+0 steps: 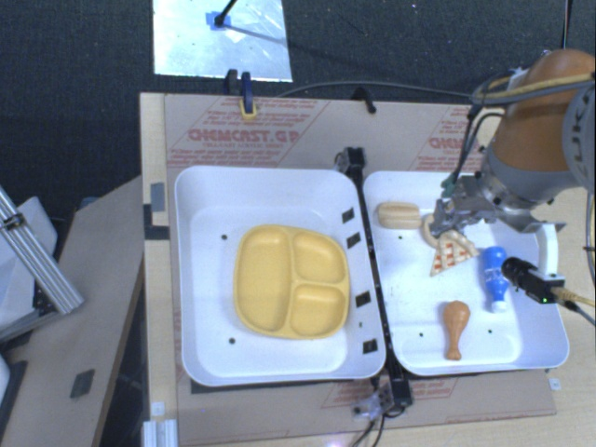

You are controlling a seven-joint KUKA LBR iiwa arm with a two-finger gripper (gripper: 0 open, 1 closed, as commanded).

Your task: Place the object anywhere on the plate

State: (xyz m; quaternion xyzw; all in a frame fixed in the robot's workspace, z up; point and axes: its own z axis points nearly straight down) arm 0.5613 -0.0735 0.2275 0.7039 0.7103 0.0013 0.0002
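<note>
Jaws [453, 223] state unclear, over pizza slice [451, 251]; plate [291, 280] sits unobstructed in left bin [200, 250].

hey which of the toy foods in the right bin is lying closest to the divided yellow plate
The tan bread roll, at the right bin's upper left beside the divider. The pizza slice, drumstick and blue bottle all lie farther from the yellow plate.

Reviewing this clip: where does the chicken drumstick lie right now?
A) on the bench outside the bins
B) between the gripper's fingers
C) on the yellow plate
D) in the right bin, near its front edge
D: the drumstick lies on the right bin's floor near the front, apart from the yellow plate and the gripper.
</note>
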